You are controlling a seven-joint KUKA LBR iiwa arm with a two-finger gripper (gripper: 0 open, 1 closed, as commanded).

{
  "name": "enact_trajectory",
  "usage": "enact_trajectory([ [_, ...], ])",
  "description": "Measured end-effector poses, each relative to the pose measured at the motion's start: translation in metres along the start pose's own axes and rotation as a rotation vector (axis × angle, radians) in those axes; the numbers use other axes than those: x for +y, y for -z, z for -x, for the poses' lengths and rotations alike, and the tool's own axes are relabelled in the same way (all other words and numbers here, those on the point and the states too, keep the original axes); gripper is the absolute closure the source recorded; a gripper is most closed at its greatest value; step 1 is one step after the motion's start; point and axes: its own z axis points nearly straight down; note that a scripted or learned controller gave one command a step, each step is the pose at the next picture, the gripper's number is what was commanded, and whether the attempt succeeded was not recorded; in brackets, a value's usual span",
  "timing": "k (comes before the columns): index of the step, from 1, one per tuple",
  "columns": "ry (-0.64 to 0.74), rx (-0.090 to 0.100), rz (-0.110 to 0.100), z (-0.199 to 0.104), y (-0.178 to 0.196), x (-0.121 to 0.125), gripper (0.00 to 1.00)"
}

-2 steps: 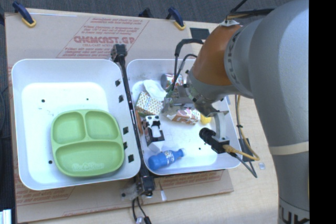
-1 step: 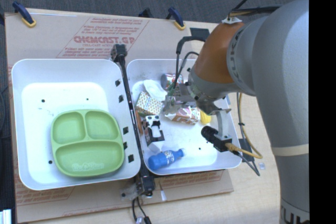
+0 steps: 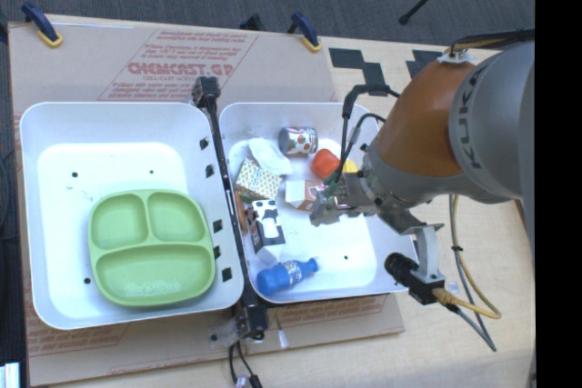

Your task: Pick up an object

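The right bin (image 3: 359, 273) holds several small objects: a blue plastic bottle (image 3: 285, 274) near its front edge, a black-and-white packet (image 3: 265, 223), a patterned packet (image 3: 257, 180), a white crumpled piece (image 3: 269, 154), a shiny can (image 3: 297, 141) and an orange-red object (image 3: 326, 164). My gripper (image 3: 325, 206) hangs low over the middle of this bin, just below the orange-red object and to the right of the packets. The big grey and orange arm (image 3: 436, 136) covers the bin's right side.
The left bin (image 3: 55, 136) holds a green divided plate (image 3: 150, 246). A black divider strip (image 3: 223, 195) runs between the bins. Cardboard with red print (image 3: 173, 68) lies behind them, held by blue and yellow clamps (image 3: 41, 23). Cables (image 3: 468, 300) trail at the right.
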Motion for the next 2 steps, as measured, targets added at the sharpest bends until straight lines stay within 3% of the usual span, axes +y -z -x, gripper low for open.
enact_trajectory([
  [1,0.000,-0.002,0.002,0.071,0.011,0.039,1.00],
  [2,0.002,-0.003,0.004,0.108,0.051,0.086,1.00],
])
